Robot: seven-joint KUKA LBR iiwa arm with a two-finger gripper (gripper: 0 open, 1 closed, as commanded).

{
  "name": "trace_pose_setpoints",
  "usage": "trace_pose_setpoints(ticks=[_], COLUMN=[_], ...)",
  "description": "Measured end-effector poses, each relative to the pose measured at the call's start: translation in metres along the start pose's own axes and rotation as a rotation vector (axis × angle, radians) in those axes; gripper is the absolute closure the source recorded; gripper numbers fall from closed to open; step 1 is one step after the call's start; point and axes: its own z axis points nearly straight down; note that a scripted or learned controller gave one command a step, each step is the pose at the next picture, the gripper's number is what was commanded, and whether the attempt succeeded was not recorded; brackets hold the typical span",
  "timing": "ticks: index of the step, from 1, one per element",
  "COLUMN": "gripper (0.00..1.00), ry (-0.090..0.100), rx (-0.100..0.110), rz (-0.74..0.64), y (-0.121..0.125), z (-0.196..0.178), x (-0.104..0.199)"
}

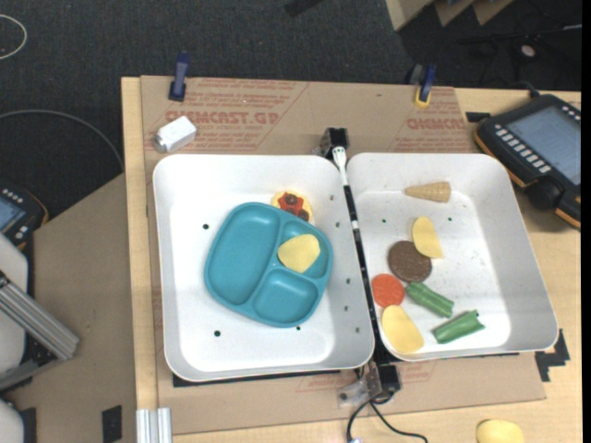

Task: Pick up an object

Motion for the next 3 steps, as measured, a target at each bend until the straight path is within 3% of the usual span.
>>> trace_pose_setpoints(ticks=[1,3], gripper=[1.00,1.00], ry=[0.000,0.001], rx=[-0.002,-0.001], rz=[-0.004,-0.003], y=[0.001,0.001], z=[-0.079,-0.143], x=[0.001,0.001])
